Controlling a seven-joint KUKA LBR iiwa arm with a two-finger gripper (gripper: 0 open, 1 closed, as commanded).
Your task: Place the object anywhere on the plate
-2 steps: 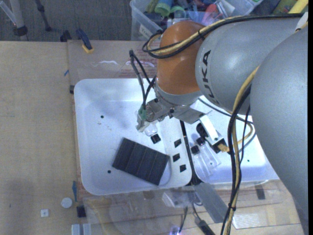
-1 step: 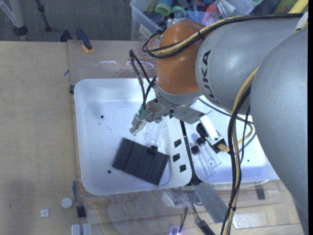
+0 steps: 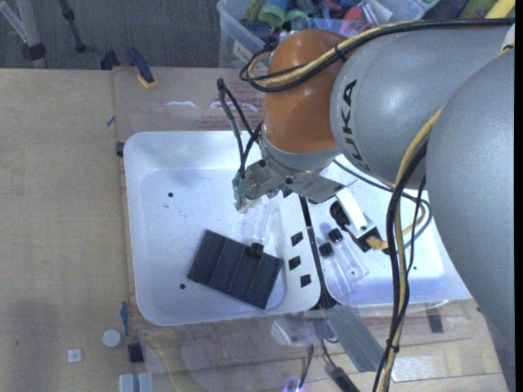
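Observation:
A flat black ribbed plate (image 3: 233, 269) lies at an angle in the front part of the left bin (image 3: 163, 194). My gripper (image 3: 258, 233) hangs just above the plate's far right corner, under the orange wrist band (image 3: 302, 96). A small dark object (image 3: 256, 250) shows right at the gripper's tip, on or just over the plate's upper edge. I cannot make out whether it is held or resting on the plate.
The arm covers most of the right bin (image 3: 425, 276). A white strip with black marks (image 3: 299, 260) runs between the two bins. A clear tub of colourful toys (image 3: 327, 6) stands behind the bench. The left bin's back and left floor is bare white.

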